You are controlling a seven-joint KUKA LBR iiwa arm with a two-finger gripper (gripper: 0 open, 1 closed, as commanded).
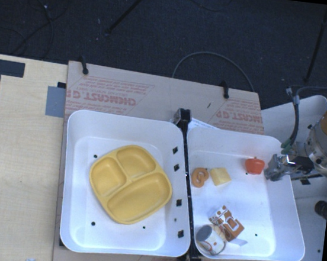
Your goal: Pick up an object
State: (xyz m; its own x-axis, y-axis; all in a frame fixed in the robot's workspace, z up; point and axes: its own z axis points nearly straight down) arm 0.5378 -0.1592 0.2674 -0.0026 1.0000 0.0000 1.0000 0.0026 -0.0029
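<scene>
The right bin (284, 214) holds a small red-orange object (254, 165) near its far right side, a pale yellow block (220, 176), a brown ring-shaped piece (199, 177), a patterned orange-and-white packet (229, 223) and a grey-and-white cup-like item (208, 236). My gripper (278, 167) hangs at the bin's right rim, just right of the red-orange object. Nothing shows between its fingers. The arm's grey wrist (322, 148) comes in from the right.
The left bin (84, 146) holds a yellow divided plate (131, 183). A black divider strip (181, 183) runs between the two bins. Both bins sit on a cardboard sheet (132, 96). A light wooden surface (10, 160) lies to the left.
</scene>
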